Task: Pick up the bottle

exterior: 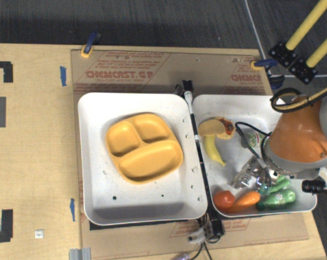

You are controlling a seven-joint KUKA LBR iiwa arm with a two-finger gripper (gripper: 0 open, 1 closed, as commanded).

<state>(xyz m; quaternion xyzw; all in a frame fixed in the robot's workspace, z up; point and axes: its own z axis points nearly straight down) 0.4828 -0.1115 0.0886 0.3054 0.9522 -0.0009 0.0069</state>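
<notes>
Two shallow white bins were seen side by side on the bench. In the left bin (93, 161) a yellow divided plate (144, 147) with three compartments was lying near the middle. The arm (299, 140), with its orange band, was reaching into the right bin (228, 103) from the right side, and the gripper (252, 173) was lowered among the objects there. How far the gripper was open could not be told, because the metal parts were seen only as a blurred grey shape, and no object was clearly seen inside it.

In the right bin, a banana (213, 148) was placed near the left wall, with a yellow and red toy (217, 127) just above it. A red tomato (224, 200) and an orange carrot (246, 200) were lying close together at the front edge. Green vegetables (277, 195) were seen beside the carrot, below the arm. A small whitish item with a green label (254, 139), possibly the bottle, was partly hidden just beside the arm; it could not be identified with certainty.
</notes>
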